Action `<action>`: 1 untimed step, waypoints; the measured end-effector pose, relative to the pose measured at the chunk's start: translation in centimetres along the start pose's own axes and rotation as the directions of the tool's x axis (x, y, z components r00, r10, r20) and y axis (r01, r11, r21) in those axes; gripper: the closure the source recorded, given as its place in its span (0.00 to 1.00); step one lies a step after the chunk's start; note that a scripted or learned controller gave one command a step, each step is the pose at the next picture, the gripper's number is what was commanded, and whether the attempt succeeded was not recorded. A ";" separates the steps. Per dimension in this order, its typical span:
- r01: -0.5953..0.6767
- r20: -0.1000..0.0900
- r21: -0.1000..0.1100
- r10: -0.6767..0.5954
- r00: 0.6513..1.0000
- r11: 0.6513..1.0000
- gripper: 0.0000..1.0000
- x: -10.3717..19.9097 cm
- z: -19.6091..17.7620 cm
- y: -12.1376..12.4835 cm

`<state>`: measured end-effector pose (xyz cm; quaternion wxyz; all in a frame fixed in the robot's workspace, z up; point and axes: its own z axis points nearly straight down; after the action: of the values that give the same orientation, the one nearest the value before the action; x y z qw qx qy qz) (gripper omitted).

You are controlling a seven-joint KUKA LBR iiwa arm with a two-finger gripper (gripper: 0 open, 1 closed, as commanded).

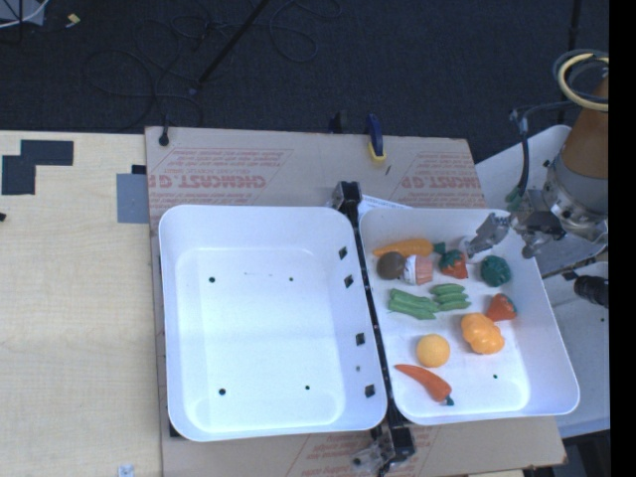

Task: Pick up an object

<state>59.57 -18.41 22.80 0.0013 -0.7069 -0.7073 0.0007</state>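
**Toy food in the right bin, arm at its far corner**

All the pickable things lie in the right bin [556, 366]. Near its far edge there's an orange carrot-like piece [402, 248], a brown round piece [391, 264] touching a small white and red packet [418, 270], and a little red and green piece [454, 262]. A dark green lump [495, 269] sits just beside that, toward the right. In the middle lie green pods [427, 301], with a red piece [502, 307] and an orange pepper [482, 333] to their right. Closer to me are a round orange fruit [432, 350] and a red chilli [425, 381].

The pincer [489, 235] hangs over the bin's far right part, just above the red and green piece and the dark green lump. I cannot tell whether it is spread or pressed together, and nothing shows in its grip.

The left bin [179, 266] sits alongside, both on a cardboard sheet [258, 172] over the bench [70, 316].
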 end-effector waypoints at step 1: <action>-0.001 -0.004 0.009 0.001 1.000 1.000 0.00 3.3 14.4 -8.8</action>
<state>50.77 -15.10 8.42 0.0057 -0.7072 -0.7070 0.0024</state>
